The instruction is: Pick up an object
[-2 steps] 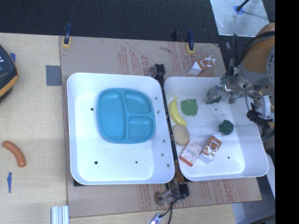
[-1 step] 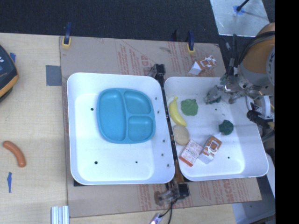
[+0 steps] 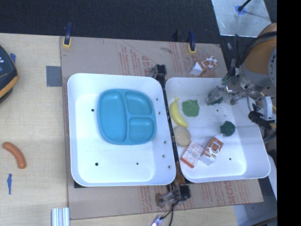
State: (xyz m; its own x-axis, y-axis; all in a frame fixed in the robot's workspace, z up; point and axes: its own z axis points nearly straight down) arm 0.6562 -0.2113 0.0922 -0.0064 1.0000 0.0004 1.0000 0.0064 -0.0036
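The arm [image 3: 263, 55] runs off the right edge, so most of it is cut away. The gripper [image 3: 217, 96] is a small dark blur. A black and yellow device [image 3: 5, 76] is clipped by the left edge.

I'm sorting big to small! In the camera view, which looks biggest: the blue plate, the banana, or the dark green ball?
1. Blue plate, by far the largest.
2. Banana.
3. Dark green ball, smallest.
All lie in the bins at similar depth, so the order looks safe.

I see a sausage [image 3: 14, 154] far left of the tool on the bench [image 3: 33, 126]; a carton [image 3: 205, 66] sits just behind it.
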